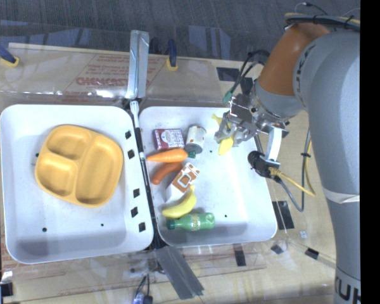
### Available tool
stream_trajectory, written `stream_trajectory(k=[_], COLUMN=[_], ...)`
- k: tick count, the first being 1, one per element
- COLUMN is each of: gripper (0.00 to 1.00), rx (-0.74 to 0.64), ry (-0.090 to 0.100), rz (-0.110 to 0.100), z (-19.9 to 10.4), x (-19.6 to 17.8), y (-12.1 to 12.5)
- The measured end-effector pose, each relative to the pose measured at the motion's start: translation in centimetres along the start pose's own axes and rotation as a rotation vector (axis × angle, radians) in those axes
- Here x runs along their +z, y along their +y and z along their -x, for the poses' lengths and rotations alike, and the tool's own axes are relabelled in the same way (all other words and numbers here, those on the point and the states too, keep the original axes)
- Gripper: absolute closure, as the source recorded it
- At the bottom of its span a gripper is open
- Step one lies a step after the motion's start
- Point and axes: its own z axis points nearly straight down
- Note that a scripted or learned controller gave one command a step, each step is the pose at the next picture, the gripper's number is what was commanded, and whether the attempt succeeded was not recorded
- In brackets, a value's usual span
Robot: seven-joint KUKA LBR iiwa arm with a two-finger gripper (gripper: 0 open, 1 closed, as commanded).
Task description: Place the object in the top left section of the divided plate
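Grey arm [342, 106] overhead, two white bins [25, 233], wooden bench [291, 258]

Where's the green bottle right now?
The green bottle lies on its side near the front edge of the right bin, just below the banana.

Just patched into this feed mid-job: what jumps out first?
The big yellow divided plate alone in the left bin grabs the eye, its sections bare. Next, the right bin's left side holds a cluster: carrot, banana, green bottle, can. Over that bin's upper right, the gripper hangs at a small yellow object.
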Motion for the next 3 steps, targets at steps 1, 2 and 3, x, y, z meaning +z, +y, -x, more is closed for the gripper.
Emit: stream_trajectory(k=[1,2,3], gripper=[1.0,1.0,1.0], rx=[0.05,0.128,-0.181], ry=[0.0,-0.003,-0.006], rz=[0.003,0.003,0.001], z=[-4.6,-12.3,-18.8], x=[10.1,2.2,2.3], y=[-4.1,-11.9,-19.1])
